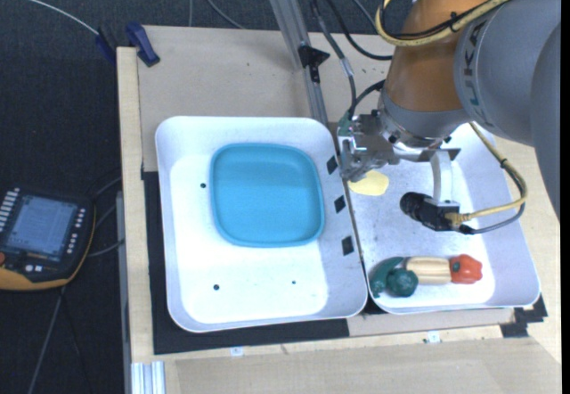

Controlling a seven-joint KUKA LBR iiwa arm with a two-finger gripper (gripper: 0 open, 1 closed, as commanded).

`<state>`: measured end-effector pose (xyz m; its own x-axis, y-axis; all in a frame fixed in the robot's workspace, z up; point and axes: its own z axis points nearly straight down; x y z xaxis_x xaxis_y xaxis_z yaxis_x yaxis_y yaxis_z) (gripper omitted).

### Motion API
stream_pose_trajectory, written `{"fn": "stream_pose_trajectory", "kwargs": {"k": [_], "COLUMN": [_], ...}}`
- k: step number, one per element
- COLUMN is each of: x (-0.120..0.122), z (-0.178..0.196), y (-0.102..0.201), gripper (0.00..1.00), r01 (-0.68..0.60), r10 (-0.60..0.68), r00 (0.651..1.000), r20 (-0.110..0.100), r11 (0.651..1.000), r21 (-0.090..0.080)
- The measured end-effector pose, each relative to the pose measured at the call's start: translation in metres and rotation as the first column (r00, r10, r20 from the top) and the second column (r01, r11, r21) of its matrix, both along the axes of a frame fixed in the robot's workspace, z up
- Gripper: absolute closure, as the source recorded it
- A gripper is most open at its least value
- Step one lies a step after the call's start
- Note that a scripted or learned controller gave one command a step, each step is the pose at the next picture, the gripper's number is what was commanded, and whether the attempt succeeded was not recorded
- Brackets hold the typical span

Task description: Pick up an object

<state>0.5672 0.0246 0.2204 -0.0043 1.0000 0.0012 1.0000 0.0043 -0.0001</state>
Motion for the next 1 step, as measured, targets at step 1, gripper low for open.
{"fn": "stream_pose_trajectory", "kwargs": {"k": [1], "x": [-0.0102], "z": [-0.0004], "y": [0.0568], "gripper": [1.00], "r01": [-0.001], "r10": [0.001], "r00": [1.000], "r20": [0.000], "r11": [1.000], "r21": [0.000]}}
